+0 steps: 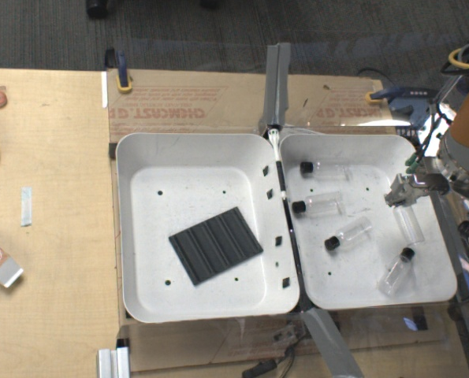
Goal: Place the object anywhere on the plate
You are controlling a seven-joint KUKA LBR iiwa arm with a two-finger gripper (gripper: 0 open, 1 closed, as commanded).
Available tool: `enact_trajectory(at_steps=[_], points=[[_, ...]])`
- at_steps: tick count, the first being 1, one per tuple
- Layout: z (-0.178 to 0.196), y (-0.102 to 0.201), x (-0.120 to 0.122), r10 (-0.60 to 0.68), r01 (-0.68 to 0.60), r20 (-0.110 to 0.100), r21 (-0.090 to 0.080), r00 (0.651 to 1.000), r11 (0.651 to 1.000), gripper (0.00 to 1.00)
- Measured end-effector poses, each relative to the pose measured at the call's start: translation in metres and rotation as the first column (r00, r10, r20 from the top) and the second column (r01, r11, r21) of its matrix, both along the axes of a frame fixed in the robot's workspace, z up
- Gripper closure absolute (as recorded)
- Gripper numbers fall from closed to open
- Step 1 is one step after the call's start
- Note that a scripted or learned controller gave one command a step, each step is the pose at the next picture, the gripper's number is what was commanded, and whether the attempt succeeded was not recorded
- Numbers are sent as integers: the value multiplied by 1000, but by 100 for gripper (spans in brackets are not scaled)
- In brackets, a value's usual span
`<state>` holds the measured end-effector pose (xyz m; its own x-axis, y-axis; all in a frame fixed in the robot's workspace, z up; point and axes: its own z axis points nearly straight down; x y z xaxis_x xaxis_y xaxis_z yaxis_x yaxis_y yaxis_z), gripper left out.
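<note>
Gripper (400, 193), finger state indeterminable, hangs over right bin (360, 298); nearest vial (407, 225) lies just below it, plate (216, 245) far left.

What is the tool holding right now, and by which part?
Cannot be told: the tool sits over the right bin among clear vials, too small to judge.

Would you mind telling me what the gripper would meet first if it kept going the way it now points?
Probably the vial lying just below the gripper in the right bin; depth is unclear from this slanted view, so it may land on bin floor beside it.
</note>
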<state>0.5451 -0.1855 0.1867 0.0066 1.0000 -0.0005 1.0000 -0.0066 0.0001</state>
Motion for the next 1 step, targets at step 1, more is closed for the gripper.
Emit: enact_trajectory(at_steps=[1], points=[[-3,59,39,67,-67,-2,0,998,998,100]])
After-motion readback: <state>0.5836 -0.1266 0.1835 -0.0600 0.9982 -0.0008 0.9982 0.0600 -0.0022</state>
